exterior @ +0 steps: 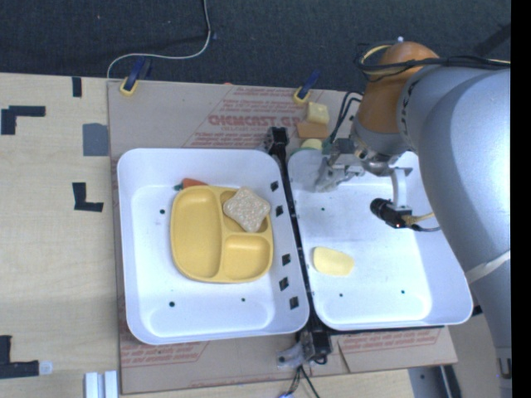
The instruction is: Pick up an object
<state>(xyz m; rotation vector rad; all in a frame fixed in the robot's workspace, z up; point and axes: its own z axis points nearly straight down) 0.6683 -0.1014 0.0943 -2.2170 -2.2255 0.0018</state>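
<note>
Now at the approach step: hand [332, 171] low in the right bin's [415, 305] far corner; grip state cannot be told. Nearest target, one pale yellow piece [333, 261], lies nearer the camera; next move must shift there. Left bin [149, 305]: one yellow tray [207, 239], one speckled block [247, 209].

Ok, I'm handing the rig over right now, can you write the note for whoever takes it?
Gripper: low over the far left corner of the right bin; nothing seen held.
Right bin: pale yellow piece on the floor near the divider, apart from the gripper.
Left bin: yellow divided plate with a speckled tan piece resting on its far right compartment; an orange item peeks out behind the plate.
Done: no pick yet.
Left: grasp one object and lift it.
</note>
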